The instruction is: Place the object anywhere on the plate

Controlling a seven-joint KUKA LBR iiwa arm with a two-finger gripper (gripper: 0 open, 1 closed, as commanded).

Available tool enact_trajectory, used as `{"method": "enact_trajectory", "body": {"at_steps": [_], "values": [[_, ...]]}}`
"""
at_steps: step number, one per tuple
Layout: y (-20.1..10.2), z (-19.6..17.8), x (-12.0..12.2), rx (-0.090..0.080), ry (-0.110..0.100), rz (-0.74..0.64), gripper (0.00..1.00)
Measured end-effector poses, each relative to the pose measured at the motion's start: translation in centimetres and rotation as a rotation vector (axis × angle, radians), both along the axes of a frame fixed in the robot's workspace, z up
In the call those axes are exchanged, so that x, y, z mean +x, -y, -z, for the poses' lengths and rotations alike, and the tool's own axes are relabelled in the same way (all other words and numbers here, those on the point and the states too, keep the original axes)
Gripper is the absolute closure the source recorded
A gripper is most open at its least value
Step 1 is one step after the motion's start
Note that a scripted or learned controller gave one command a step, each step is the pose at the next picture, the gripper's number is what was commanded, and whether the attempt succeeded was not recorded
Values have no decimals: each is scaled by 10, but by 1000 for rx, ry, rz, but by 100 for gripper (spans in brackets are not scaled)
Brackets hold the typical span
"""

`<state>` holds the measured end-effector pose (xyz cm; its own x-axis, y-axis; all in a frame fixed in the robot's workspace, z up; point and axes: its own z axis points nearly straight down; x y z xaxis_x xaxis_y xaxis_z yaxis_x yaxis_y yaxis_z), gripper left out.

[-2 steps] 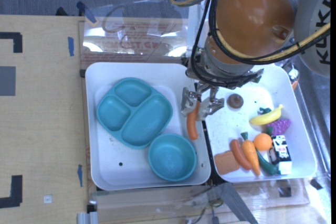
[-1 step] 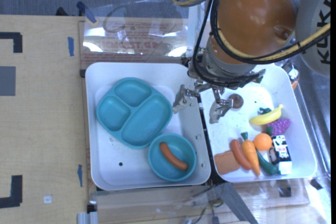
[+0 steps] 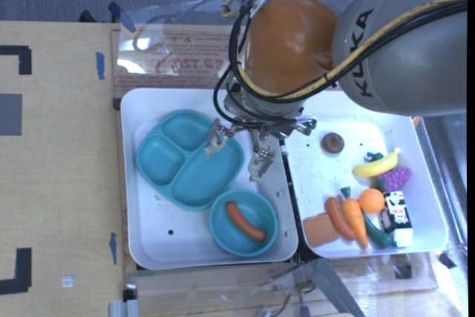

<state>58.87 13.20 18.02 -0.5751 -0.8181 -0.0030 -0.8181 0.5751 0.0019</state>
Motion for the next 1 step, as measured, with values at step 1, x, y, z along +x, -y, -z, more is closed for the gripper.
{"method": "enact_trajectory", "body": {"at_steps": [1], "values": [[-15, -34, -6, 2, 11, -68, 0]]}}
